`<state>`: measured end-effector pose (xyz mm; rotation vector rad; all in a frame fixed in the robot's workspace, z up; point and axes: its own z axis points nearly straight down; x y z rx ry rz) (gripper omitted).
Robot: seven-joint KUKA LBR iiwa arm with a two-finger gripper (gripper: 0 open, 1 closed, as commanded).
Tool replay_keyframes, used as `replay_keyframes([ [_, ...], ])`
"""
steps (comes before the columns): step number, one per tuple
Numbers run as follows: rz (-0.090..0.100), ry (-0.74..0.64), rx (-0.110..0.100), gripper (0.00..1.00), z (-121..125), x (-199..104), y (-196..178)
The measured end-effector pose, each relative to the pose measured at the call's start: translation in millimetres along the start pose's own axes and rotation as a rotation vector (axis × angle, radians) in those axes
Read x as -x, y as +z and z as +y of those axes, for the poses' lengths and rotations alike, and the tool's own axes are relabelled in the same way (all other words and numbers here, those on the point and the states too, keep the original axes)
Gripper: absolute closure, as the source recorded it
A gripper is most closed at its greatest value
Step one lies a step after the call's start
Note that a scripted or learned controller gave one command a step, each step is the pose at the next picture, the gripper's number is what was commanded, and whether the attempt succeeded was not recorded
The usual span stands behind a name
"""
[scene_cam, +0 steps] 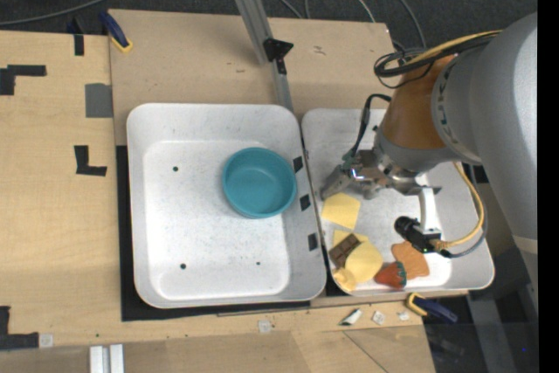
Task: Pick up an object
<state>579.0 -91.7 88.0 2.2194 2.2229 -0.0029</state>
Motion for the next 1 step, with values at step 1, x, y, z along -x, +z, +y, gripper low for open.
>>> replay_keyframes([
  [1, 0.002, -0.001, -0.001, 1.00, 0.0, -0.8, -10.8],
])
